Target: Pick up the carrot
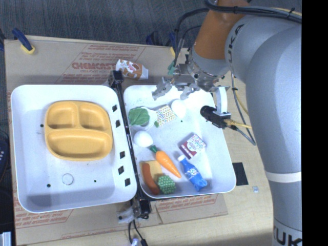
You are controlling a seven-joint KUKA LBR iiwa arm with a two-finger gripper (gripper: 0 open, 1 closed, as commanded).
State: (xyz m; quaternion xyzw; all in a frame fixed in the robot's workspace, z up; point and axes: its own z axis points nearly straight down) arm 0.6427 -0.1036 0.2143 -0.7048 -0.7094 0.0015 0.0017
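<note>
The carrot (167,162), orange with a green top, lies at a slant in the lower middle of the right bin (221,158). It is between a white egg (143,138) and a blue bottle (194,173). My gripper (174,90) hangs over the far end of the same bin, well above and behind the carrot. Its fingers stand apart with nothing between them. A small white round item (178,107) lies just below the gripper.
The right bin also holds a green leafy item (138,117), a patterned packet (165,115), a red and white carton (192,145), a brown sausage (147,174) and a green knobbly piece (165,184). A yellow divided tray (78,129) fills the left bin (20,152). A small carton (131,69) lies behind the bins.
</note>
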